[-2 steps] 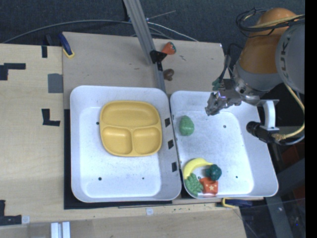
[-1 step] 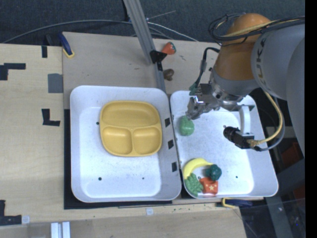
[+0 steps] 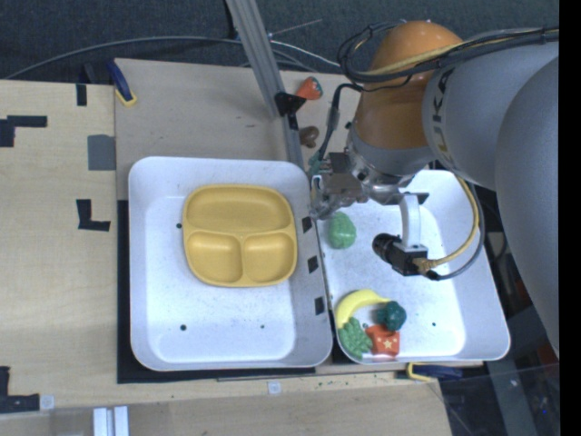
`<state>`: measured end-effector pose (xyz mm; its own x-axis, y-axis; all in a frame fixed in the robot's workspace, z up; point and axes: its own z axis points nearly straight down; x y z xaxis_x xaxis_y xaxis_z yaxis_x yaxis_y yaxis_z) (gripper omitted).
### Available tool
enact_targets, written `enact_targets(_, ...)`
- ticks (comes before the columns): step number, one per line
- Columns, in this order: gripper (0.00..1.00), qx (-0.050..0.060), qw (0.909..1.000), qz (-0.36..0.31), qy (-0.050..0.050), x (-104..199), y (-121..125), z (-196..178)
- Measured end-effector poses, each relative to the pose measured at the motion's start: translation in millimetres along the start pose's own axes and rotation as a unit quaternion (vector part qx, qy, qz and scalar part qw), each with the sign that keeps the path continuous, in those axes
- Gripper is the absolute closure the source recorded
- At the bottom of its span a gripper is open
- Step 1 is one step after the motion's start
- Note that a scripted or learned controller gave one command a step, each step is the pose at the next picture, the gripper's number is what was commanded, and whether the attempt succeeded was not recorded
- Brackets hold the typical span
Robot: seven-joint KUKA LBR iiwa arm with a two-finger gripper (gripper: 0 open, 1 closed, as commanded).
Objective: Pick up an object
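Over the right bin [image 3: 454, 334], the hand [image 3: 329, 205] hangs beside a green lump [image 3: 342, 232] at its five o'clock, grip unclear.

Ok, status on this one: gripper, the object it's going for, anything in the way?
Gripper low in right bin, at its left wall. Green object just beside it, not seen gripped. Banana and toy pile at front, apart.

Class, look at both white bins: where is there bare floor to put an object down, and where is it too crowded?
Free: the left bin below the yellow tray, along its near wall; the right bin's near right corner. Crowded: around the gripper and green object, and the near left corner, where banana and small toys cluster.
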<state>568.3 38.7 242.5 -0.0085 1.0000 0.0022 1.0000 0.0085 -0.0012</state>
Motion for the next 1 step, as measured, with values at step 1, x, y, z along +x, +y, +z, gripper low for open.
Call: enact_targets(1, 1.00, 0.000, 1.0000, 0.000, 0.000, 62.7, -4.6, -0.7)
